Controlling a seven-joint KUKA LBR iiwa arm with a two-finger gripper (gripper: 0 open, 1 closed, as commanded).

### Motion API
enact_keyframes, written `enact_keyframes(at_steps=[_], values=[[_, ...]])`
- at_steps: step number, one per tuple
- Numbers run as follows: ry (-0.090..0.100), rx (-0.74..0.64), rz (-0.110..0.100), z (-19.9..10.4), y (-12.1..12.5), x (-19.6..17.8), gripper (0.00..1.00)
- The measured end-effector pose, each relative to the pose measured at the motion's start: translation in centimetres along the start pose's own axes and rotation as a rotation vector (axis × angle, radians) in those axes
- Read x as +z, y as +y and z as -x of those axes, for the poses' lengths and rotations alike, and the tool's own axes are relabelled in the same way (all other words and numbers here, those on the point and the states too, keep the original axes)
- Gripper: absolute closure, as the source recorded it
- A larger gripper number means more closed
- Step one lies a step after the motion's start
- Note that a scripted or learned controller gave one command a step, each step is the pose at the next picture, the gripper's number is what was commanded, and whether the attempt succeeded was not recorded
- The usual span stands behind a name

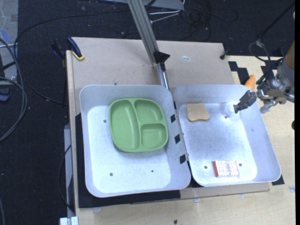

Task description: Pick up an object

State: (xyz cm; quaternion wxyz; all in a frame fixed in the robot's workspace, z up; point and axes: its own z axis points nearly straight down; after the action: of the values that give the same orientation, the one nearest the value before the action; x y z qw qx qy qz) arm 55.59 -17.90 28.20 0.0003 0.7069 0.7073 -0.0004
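My gripper (243, 102) hangs over the right bin's (262, 144) far right edge; I cannot tell its opening. The bread (197, 112) lies to its left, the box (226, 168) nearer.

We take this for a robotics lab or test cell, not a home or shop. A plain plywood bench (197, 55) sits on dark speckled carpet (33, 172), with loose black cables (28, 86) trailing across the floor at the left of the frame and more wiring tangled along the top edge. A bare aluminium mast (143, 25) rises at a slant from the bench's middle toward the top, footed on metal struts. Two shallow white bins (93, 182) lie side by side on the bench, fixed together with black clips (178, 138). Black-and-white marker patches (240, 71) show at the bench's right edge. A clamp (75, 50) grips the upper-left corner.
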Motion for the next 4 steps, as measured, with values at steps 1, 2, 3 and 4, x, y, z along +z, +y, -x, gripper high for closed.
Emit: enact_keyframes(at_steps=[1,2,3,4], values=[[0.001,0.002,-0.004,0.1,-0.2,4.3,0.0],[0.002,0.002,-0.004,-0.4,-1.2,9.5,0.0],[0.002,0.002,-0.006,-0.3,-2.0,15.7,0.0],[0.0,0.002,0.0,-0.3,-1.8,14.4,1.0]])
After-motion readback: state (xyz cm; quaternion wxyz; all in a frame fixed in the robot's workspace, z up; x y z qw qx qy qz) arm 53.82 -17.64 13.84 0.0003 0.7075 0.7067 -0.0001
